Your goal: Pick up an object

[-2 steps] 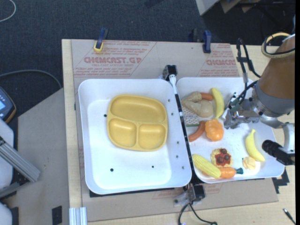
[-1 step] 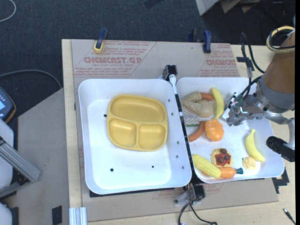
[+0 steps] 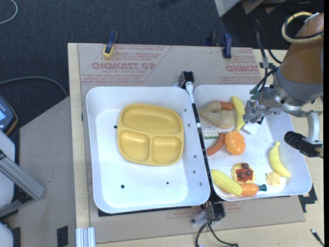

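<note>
Left shallow white bin: yellow 3-compartment plastic tray, roughly centred. Right shallow white bin: toy food, incl. orange pepper, yellow banana, corn cob, carrot, sausage, beige chicken piece. Grey/orange arm's jaws over right bin's upper part, beside a 2nd yellow banana; grip state unclear.

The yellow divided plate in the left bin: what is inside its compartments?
The yellow divided plate shows three compartments with nothing in them. The left bin floor beneath it is covered.

Bright, even overhead light, soft shadows, slightly soft focus.
</note>
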Motion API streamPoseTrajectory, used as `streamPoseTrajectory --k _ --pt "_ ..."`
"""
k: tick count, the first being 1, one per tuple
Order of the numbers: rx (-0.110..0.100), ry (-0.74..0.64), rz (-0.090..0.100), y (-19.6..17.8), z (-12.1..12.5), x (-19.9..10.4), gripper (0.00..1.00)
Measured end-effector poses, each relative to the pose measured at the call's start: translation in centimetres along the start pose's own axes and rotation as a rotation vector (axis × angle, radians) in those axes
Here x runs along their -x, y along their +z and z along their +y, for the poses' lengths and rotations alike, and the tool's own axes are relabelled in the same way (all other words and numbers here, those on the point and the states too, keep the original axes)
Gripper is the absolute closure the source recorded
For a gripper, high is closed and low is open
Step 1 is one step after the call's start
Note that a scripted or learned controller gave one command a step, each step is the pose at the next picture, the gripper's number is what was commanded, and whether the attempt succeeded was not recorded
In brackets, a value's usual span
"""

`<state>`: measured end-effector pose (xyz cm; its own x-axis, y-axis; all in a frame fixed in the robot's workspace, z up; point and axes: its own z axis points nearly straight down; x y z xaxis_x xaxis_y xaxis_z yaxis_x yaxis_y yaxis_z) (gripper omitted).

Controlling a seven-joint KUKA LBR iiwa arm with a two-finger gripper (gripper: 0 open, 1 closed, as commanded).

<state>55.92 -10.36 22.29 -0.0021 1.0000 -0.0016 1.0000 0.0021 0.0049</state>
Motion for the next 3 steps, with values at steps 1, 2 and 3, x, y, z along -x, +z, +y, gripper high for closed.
streamPoseTrajectory --k 1,2,3 --pt "0.0 0.0 0.0 0.5 4.1 -1.4 1.0" --pt "0.002 -0.001 0.0 0.9 9.5 -2.8 1.0" --pt "0.0 0.0 0.0 0.1 10.5 -3.7 1.0"
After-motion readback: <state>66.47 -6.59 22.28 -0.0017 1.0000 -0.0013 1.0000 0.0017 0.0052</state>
